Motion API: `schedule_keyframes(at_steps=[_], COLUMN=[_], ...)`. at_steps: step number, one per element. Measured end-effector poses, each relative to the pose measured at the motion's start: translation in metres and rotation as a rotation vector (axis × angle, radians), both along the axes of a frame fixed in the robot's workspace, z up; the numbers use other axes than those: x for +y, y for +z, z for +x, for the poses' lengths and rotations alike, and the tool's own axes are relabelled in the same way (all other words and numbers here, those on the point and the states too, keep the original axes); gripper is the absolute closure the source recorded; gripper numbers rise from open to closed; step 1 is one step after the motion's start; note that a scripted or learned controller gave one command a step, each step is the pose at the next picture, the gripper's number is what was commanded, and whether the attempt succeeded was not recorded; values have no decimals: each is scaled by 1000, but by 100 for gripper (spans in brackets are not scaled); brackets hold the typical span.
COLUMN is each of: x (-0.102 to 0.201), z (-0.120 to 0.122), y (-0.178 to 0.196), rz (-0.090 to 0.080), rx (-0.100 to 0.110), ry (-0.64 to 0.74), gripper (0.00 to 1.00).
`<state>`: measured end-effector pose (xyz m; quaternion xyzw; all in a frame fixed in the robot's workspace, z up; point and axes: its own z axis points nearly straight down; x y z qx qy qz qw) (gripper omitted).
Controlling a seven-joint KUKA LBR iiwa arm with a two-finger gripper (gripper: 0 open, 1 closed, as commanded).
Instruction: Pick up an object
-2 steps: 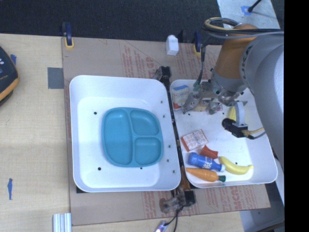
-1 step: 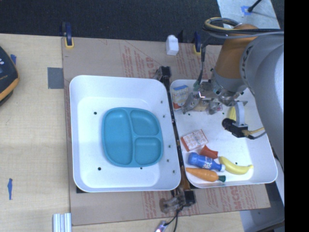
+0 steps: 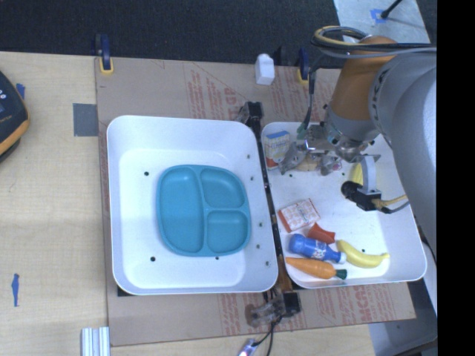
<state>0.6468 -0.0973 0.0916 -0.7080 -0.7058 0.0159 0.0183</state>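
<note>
Here the gripper [image 3: 306,156] hangs low over the far end of the right bin [image 3: 404,269], beside a clear cup [image 3: 276,145]; jaw state I cannot tell. Likely the reaching step. Next it must settle over one object: carrot [image 3: 312,268], banana [image 3: 364,256], blue bottle [image 3: 314,248] lie nearer.

Even, fairly bright light falls from overhead, and I see no hard shadows anywhere. The left white bin [image 3: 126,199] is close to washed out along its floor, with a soft grey gradient toward its near wall. The blue tray [image 3: 202,210] throws almost no shadow. My arm's grey casing [image 3: 412,117] glares pale at the right and looks soft, out of focus from being close to the lens. The dark floor [image 3: 185,10] beyond the counter [image 3: 44,221] loses all detail. The whole picture is slightly grainy and low in sharpness, small things blurring.
</note>
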Motion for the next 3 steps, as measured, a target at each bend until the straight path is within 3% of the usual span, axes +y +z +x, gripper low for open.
schedule_keyframes(at_steps=[3], x=[-1], z=[1], y=[-2], rz=[-1], rx=[0], ry=[0], gripper=[0])
